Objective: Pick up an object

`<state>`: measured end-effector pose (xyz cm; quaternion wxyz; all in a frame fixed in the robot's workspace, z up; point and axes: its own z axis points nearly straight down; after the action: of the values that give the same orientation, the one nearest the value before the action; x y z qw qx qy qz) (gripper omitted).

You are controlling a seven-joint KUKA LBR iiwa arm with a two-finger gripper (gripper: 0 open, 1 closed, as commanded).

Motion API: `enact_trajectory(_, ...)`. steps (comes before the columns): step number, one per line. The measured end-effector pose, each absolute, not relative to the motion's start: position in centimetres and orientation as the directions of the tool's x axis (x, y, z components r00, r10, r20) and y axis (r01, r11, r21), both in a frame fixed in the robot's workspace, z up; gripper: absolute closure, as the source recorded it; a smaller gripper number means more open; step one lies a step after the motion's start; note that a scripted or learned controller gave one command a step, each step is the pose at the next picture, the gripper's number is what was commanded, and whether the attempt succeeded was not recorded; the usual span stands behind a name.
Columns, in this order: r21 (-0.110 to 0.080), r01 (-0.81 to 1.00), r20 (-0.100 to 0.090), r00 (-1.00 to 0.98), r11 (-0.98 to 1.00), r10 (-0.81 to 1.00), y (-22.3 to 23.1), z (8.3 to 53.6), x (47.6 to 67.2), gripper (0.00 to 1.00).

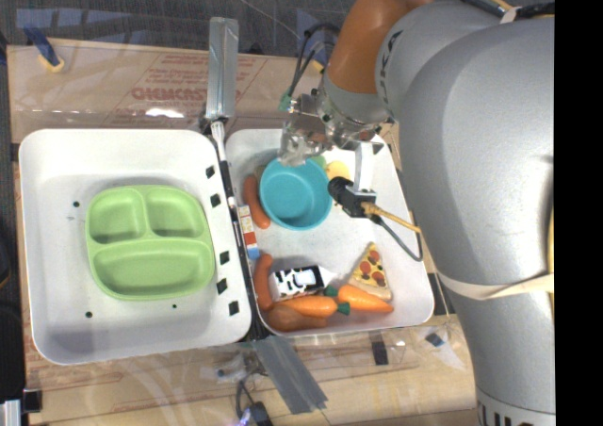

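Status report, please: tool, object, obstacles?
Tool low at round blue plastic bowl, right white bin. Nothing seen held. Toy carrots, pizza slice crowd nearby.

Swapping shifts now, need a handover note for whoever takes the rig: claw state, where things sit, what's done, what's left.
Claw: down at the far rim of the blue cup in the right bin; whether it grips the cup, or is open or shut, can't be read from the camera view.
Right bin: blue cup tilted at the far end, a hot dog beside it, pizza slice, carrots and a black-and-white item along the near wall.
Left bin: green divided plate.
Done: arm at the cup.
Left: confirm grasp, lift an object clear.
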<state>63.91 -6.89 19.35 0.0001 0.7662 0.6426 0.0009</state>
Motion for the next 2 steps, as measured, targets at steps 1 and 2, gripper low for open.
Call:
enact_trajectory(1,-0.009,0.971,-0.002,0.238,-0.238,0.971,-13.5,12.6,59.0,1.00)
enact_trajectory(2,-0.003,0.719,0.001,0.695,-0.695,0.719,-5.4,19.2,58.3,1.00)
